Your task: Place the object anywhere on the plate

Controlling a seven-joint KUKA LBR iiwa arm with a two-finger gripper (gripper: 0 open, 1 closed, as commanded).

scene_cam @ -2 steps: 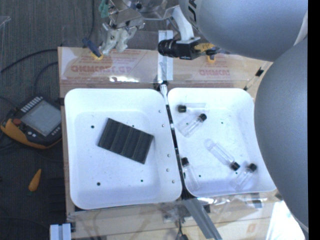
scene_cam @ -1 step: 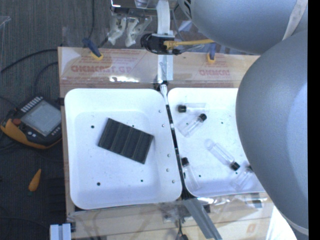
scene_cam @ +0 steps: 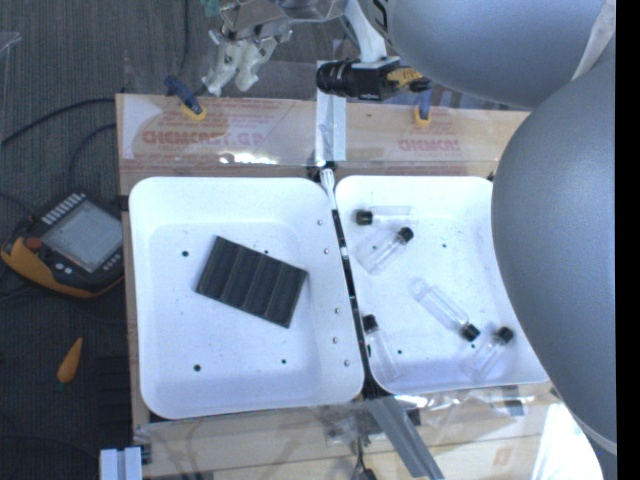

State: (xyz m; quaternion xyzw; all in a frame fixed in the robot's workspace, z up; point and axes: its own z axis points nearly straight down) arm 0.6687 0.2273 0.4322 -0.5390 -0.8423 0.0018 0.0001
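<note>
A dark grey ribbed rectangular plate (scene_cam: 251,281) lies flat and a little askew in the middle of the left bin (scene_cam: 160,208). Several clear vials with black caps lie scattered in the right bin (scene_cam: 450,193), among them one near the back (scene_cam: 385,216), one in the middle (scene_cam: 440,308) and one by the divider (scene_cam: 373,343). My gripper (scene_cam: 240,63) hangs high over the back edge of the bench, behind the left bin, far from the plate and the vials. I see nothing between its tips.
The large grey arm (scene_cam: 560,168) covers the right side of the right bin. A black cylindrical fitting (scene_cam: 355,78) sits above the strip between the bins. A pendant (scene_cam: 70,243) and an orange tool (scene_cam: 68,360) lie left of the bench.
</note>
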